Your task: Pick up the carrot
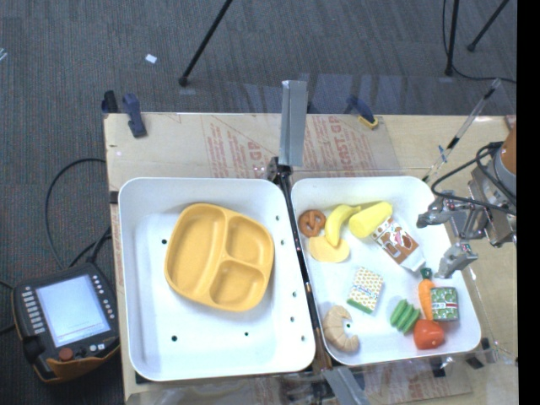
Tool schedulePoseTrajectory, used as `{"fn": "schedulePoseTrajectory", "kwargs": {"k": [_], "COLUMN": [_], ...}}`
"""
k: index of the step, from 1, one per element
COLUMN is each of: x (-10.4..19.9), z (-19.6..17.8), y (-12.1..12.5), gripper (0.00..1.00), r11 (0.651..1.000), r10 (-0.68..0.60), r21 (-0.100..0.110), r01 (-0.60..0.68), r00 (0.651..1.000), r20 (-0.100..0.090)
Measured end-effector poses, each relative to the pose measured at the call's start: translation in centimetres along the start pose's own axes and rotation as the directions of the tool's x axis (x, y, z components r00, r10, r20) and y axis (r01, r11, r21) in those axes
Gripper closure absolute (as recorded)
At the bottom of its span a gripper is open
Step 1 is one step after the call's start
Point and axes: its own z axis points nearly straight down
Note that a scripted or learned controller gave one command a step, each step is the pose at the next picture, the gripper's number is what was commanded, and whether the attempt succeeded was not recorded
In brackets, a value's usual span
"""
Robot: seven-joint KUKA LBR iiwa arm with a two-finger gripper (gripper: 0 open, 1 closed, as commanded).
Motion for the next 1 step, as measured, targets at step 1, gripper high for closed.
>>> {"fn": "schedulePoseTrajectory", "kwargs": {"k": [1], "x": [1.04], "z": [12.31], "y": [-2.35], "gripper": [0.0], "r11": [0.969], "r10": [-0.249], "r21": [-0.003], "r01": [0.249], "r00": [0.969], "r20": [-0.003]}}
